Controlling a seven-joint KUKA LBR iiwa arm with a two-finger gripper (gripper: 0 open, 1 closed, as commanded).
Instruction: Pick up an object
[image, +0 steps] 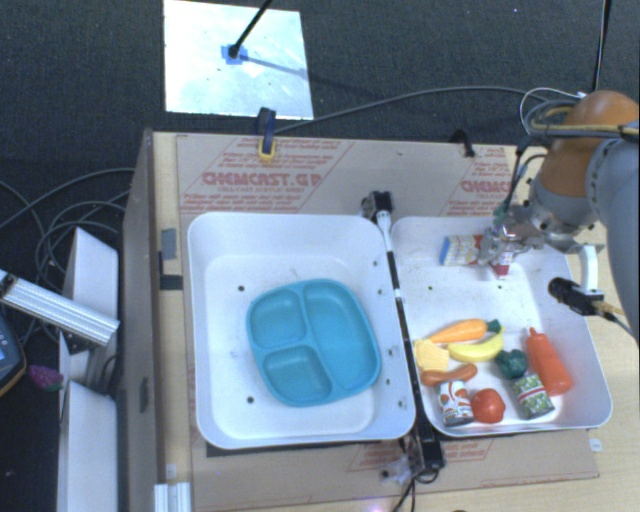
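Gripper: the grey two-finger gripper (497, 252) is seen low in the right white bin (590, 345), upper right of frame.
Jaws: their state cannot be told.
Object: a small blue-and-white packet (458, 250) lies just left of the gripper, long axis roughly left-right.
Other objects: toy foods are clustered lower right, well apart.

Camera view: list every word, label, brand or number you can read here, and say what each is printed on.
"CHEMCAST GP", red print on the brown protective sheet behind the left bin.
The same red print repeats, cut off, behind the right bin; only partly legible.
Smaller red lines around those logos: too blurred to read.
Labels on the small can and green bottle: too small to read.
Packet near the gripper: unreadable.
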